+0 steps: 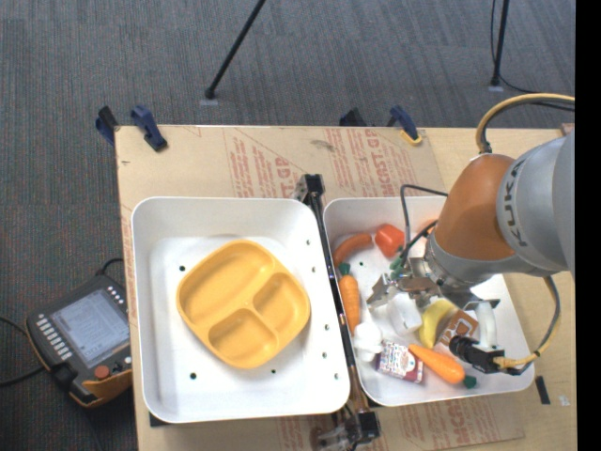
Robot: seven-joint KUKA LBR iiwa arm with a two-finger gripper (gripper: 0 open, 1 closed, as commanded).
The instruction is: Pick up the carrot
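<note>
in the camera view, two white bins are seen side by side on the bench, the left bin point(150, 346) bearing a yellow divided plate point(243, 302) and the right bin point(526, 369) crowded with toy food. the gripper point(399, 285) is lowered over the middle of the right bin, the arm's orange band point(474, 219) above it; whether it is wide or narrow cannot be told, and nothing is seen held in it. the carrot point(350, 301) is laid lengthwise against the right bin's left wall, just left of the gripper, likely left there by loose scattering. a second carrot-like piece point(437, 364) is found near the front rim, beside a small packet point(398, 362) and a banana point(434, 321). little open room is judged to be left at the wall side, so an approach from above along the carrot's length is probably called for.
</note>
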